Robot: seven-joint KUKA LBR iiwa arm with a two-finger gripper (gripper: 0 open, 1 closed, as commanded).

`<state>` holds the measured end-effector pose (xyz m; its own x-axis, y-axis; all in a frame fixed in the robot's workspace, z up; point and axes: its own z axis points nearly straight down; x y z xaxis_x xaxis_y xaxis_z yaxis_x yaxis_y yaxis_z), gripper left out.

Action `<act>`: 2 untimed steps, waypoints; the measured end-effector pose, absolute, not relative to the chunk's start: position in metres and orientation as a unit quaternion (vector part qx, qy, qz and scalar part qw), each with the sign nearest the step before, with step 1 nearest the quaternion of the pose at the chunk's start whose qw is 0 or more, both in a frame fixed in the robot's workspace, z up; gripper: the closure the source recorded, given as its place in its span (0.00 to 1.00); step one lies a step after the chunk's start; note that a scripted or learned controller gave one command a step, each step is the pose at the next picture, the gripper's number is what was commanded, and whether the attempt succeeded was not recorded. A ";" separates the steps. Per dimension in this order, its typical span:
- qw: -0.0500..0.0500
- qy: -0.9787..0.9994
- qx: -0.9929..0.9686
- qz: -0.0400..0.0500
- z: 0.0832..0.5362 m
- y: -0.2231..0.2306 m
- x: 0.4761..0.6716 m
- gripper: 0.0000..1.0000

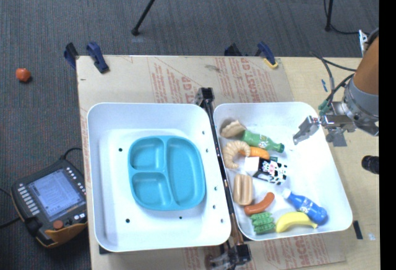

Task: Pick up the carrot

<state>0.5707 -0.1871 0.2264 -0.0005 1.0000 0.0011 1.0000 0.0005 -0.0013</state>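
While the arm reaches in from the right: scene as follows.

Surface: a bench (pixel 297 80) with a printed board on top, carrying two shallow white bins side by side.

Left bin: the left bin (pixel 102 139) holds a blue divided tray (pixel 167 173) with three compartments, lying flat near the bin's middle.

Right bin: the right bin (pixel 328 169) holds a cluster of toy foods along its left half and lower edge.

Carrot: the carrot (pixel 258 153) is a small orange piece lying in the right bin, just below the green bottle (pixel 262 140) and touching the croissant (pixel 237 152) at its left end; the cow-print carton (pixel 270 169) lies just beneath it.

Other items: a tan shell-like pastry (pixel 233 129) at the top of the cluster, a hot dog bun (pixel 243 189), a red sausage (pixel 259 203), a green ridged piece (pixel 262 222), a banana (pixel 295 222), and a blue bottle (pixel 306 205) near the lower right.

Tool: the tool (pixel 307 129) hovers over the right bin's upper right part, well apart from the carrot; nothing is seen between its fingers, and I cannot tell how far they are parted.

Arm: grey wrist (pixel 359 104) at the right edge.

Floor: a handheld control pendant (pixel 49 200) lies left of the surface, and a small red ball (pixel 23 75) farther up.
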 end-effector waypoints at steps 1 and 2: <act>0.002 -0.604 -0.797 0.001 0.091 -0.096 0.613 0.00; 0.001 -0.529 -0.849 0.001 0.087 -0.086 0.553 0.00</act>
<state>0.5528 -0.0856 0.0872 0.4411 0.8975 -0.0002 0.8975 -0.4411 -0.0035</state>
